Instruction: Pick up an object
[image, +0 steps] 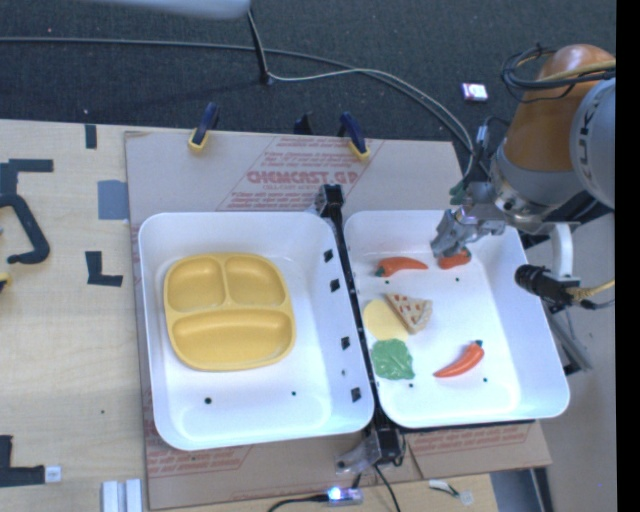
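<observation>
The arm (560, 120) reached in from the right, its orange band above the wrist, and leaned down over the far part of the right bin (520, 390). The gripper (452, 243) hung low at the bin's back area, right above a small red piece (456, 259) that peeked out from under its tip. Whether that piece sat between the gripper's parts or merely lay beneath them could not be told, nor how wide the tool stood.

Just left of the gripper lay a red-orange chili pepper (402, 266), pointing sideways. Nearer the middle of the bin a tan wedge with dark specks (410, 311) rested partly on a pale yellow disc (380, 320). A green leafy piece (392, 359) lay just below the disc, and a second red pepper (460, 361) lay apart toward the bin's near right side.

The left bin (170, 410) held a yellow divided tray (229, 310) with three compartments. Both bins sat on a cardboard sheet (290, 175) fixed by blue and yellow clamps (203, 129), with black cables (380, 78) running across the dark floor behind.
</observation>
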